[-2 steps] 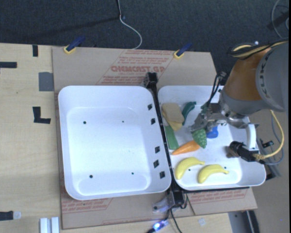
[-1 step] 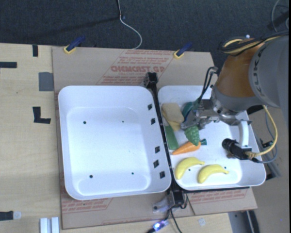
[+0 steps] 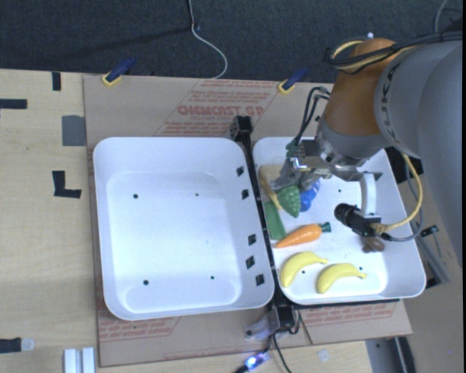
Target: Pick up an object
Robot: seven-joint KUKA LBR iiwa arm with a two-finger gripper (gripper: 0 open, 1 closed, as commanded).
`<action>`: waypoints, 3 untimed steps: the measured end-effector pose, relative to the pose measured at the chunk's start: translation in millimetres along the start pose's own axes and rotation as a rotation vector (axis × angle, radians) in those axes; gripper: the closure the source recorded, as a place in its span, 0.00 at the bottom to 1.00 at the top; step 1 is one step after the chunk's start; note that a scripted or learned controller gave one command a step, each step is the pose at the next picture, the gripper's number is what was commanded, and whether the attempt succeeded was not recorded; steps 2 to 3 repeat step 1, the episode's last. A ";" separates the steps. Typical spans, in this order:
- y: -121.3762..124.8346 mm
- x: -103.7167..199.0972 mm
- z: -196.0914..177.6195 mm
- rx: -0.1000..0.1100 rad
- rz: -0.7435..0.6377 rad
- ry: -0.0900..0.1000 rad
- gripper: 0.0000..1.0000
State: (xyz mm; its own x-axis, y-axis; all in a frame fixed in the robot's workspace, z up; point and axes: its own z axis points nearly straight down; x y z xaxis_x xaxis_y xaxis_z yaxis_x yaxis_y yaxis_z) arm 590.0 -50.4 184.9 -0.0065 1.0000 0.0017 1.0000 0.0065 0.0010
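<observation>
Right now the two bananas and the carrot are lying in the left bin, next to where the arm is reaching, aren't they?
Not the left bin. The camera view shows the two bananas and the carrot lying in the right bin, where the arm is reaching.

Fixed overhead slant over both bins (image 3: 101, 162)

wooden bench (image 3: 31, 231) | cardboard sheet (image 3: 210, 107) | dark cloth backdrop (image 3: 85, 14)

Reaching in from the right, grey arm (image 3: 431, 99) bent downward, orange band (image 3: 357, 92) above the wrist, gripper (image 3: 297, 179) low, its fingers too obscured to judge.
</observation>
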 end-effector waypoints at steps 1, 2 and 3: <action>25.1 36.5 -23.3 -0.001 0.001 -0.001 1.00; 25.1 36.5 -23.3 -0.001 0.001 -0.001 1.00; 25.1 36.5 -23.3 -0.001 0.001 -0.001 1.00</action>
